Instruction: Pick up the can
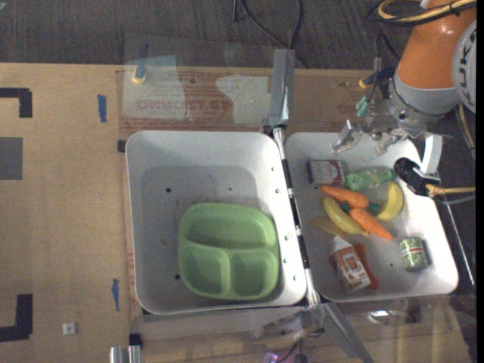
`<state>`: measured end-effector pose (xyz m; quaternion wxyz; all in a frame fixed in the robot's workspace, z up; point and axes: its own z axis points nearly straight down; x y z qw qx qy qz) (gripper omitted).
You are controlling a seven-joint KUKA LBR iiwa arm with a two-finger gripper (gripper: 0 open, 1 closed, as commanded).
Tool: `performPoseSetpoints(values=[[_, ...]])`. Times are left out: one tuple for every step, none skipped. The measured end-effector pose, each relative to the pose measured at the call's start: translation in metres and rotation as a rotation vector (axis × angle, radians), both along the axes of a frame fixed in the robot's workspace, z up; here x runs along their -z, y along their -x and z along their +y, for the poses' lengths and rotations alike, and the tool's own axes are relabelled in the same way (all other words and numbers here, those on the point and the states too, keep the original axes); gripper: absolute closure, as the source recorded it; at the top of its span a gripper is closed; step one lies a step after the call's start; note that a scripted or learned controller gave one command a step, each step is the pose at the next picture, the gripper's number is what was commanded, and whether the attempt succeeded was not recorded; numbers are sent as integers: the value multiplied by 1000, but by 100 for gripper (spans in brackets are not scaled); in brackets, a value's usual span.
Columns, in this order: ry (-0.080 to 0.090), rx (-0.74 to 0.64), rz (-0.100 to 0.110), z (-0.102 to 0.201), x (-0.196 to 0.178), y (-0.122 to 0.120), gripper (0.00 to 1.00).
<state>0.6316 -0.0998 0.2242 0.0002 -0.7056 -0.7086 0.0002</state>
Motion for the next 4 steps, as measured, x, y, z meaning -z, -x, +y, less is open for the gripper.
performPoseSetpoints(values=[[3,-153,-13,-57,124,-3,0],[0,-98,-14,-89,129,-41,0],[-7,-34,-6,-114,136,-14,0],[-21,-14,17,-113,136,-36,0]])
